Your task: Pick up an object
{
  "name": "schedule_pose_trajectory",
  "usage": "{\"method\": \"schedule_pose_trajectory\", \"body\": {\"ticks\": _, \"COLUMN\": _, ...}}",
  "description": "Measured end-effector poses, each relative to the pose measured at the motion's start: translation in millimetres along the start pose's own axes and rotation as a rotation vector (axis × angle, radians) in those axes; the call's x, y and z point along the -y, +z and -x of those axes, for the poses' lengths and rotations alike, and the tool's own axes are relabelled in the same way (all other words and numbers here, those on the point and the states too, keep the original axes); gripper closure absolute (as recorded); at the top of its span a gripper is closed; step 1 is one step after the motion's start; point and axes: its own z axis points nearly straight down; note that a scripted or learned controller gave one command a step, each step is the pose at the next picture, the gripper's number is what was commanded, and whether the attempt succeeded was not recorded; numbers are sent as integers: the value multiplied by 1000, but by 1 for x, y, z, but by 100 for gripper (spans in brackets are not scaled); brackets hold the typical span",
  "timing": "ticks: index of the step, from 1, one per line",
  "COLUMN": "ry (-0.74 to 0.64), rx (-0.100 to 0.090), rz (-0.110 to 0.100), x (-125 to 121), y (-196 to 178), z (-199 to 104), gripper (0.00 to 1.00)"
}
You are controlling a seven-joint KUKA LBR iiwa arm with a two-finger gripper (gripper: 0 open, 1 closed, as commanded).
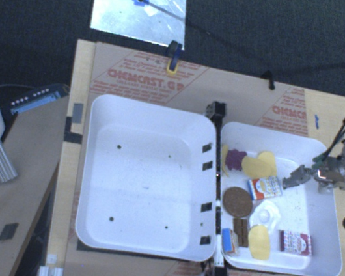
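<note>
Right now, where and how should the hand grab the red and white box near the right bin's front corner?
Grip the small red and white box across its two long sides, coming from straight above. It seems to lie flat on the right bin floor, with bare floor around it; only the pale yellow lump lies close by on its left.

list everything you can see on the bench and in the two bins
left bin: 1, white, left half of bench
right bin: 1, white, holds all the items
purple item: 1, purple, top left of right bin
yellow items: 2, yellow, one at top, one at bottom
brown disc: 1, brown, left side of right bin
small box: 1, red, white and blue, centre
white piece: 1, white, right of disc
red packet: 1, red and white, lower right
clamp: 1, yellow and blue, back bench edge
gripper: 1, grey, over right bin
</note>
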Motion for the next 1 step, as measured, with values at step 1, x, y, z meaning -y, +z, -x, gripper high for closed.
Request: {"method": "schedule_pose_trajectory", "body": {"ticks": 1, "ry": -2, "rx": 2, "rz": -2, "x": -46, "y": 93, "z": 25, "gripper": 0}}
